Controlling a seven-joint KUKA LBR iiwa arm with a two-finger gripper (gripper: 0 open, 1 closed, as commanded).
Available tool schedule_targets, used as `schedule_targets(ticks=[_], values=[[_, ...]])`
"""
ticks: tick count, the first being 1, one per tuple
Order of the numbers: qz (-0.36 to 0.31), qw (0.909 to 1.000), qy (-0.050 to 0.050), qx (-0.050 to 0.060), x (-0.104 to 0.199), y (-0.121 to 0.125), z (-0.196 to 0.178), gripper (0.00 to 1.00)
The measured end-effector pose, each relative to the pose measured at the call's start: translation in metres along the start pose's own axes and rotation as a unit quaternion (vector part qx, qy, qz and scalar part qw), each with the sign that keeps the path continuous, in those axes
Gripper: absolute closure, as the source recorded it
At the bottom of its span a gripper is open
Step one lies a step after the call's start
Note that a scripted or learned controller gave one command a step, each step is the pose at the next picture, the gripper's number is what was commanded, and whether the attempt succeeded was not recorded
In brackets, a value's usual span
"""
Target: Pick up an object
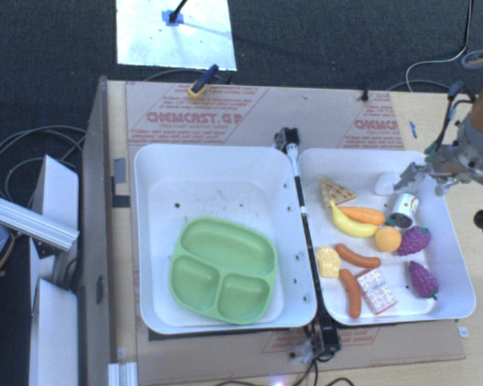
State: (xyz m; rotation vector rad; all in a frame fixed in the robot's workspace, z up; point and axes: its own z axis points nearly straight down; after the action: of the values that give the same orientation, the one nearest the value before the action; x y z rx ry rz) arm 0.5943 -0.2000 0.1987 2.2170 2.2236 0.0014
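The right bin (465, 292) holds several toy foods: a waffle wedge (335, 191), a banana (350, 221), a carrot (362, 214), an orange (388, 238), a silver can (402, 209), two purple grape bunches (414, 240) (423, 278), two sausages (358, 256) (352, 292), a corn piece (328, 260) and a pink box (377, 289). My gripper (423, 182) hangs over the far right part of this bin, just above and right of the can. Its fingers are spread open with nothing between them.
The left bin (153, 215) carries a green divided plate (223, 270). A black divider (303, 215) runs between the bins. A small white object (384, 185) lies near the can. Cables and metal parts lie on the floor at left.
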Motion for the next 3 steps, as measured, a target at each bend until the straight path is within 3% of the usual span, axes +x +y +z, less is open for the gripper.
schedule_targets(ticks=[1,2,3], values=[[-0.002,1.0000,0.001,-0.008,0.048,0.009,0.108,0.00],[-0.001,1.0000,0.000,0.000,0.105,0.002,0.114,0.00],[0.001,1.0000,0.000,0.000,0.092,-0.108,0.114,0.00]])
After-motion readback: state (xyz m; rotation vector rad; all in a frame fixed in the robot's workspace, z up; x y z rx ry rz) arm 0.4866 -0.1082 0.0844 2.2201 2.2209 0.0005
